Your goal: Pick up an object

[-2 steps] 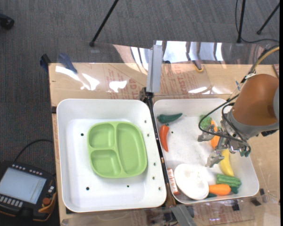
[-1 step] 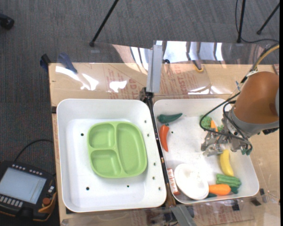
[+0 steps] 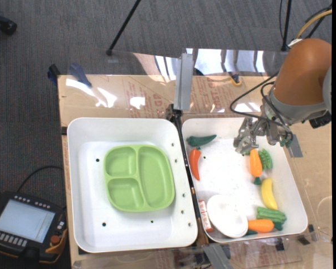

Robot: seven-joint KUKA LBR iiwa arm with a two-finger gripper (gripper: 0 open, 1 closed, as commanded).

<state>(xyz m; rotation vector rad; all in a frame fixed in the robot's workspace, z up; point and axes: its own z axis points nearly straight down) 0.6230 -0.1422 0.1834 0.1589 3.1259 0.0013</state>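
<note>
The gripper hung over the far part of the right bin, just left of the carrot and its green companion; a descent there risked closing on bare floor or nudging the carrot aside, since the toys lay crowded (banana just nearer); the fingers seemed somewhat parted and apparently held nothing, though glare blurred them.
</note>
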